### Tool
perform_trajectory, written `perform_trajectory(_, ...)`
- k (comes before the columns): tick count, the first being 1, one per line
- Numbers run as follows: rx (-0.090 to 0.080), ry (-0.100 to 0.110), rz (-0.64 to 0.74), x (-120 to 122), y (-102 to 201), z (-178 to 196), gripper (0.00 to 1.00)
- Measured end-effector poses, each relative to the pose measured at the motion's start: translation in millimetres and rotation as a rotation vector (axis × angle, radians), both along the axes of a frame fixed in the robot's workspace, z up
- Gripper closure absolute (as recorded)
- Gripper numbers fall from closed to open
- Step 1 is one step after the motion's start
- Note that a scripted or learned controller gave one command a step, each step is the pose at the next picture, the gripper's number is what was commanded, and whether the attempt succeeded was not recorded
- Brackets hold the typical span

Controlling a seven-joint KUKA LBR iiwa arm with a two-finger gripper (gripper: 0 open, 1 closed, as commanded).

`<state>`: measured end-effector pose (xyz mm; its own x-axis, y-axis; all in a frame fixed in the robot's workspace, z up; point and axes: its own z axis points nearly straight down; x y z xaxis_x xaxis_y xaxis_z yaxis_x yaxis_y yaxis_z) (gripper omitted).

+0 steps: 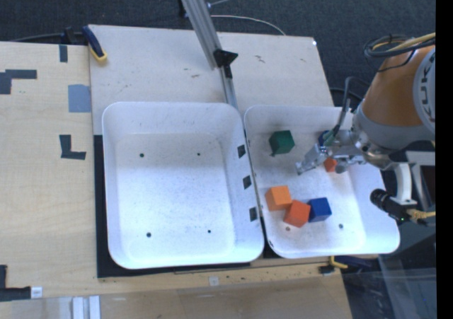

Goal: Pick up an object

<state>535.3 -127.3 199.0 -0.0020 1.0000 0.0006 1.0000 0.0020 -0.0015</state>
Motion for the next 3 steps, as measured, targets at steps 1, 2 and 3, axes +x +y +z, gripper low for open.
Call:
perform_trajectory(1, -0.001, 0.004, 0.002, 74, -3, -109, 0.00)
perform_trajectory(2, -0.001, -0.004, 0.003, 129, 12, -107, 0.00)
perform_trajectory(3, 0.000, -0.009, 0.004, 119, 63, -1, 0.00)
